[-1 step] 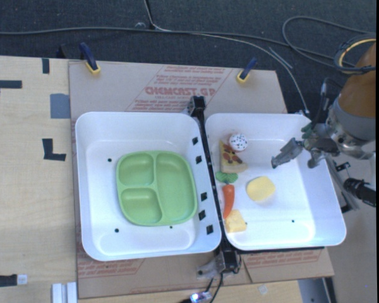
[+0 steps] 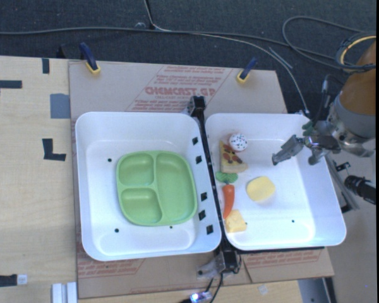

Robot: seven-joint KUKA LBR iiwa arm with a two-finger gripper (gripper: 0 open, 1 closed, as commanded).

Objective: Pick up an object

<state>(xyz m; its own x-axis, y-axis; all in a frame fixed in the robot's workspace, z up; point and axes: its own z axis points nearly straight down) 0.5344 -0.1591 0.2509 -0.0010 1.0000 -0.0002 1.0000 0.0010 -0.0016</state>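
Dark carpet [image 2: 63, 11] crossed by cables [image 2: 196, 33] behind a wooden bench [image 2: 25, 188].

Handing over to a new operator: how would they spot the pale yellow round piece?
Look in the right-hand white bin, on its open floor right of the toys lined along the divider. The pale yellow round piece lies apart there, beside the carrot: plain, rounded and flat-looking, unlike the yellow wedge below.

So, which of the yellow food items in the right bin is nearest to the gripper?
The round pale yellow piece, lying alone mid-bin, is nearest the gripper. The yellow wedge lies farther off, against the left wall by the carrot.
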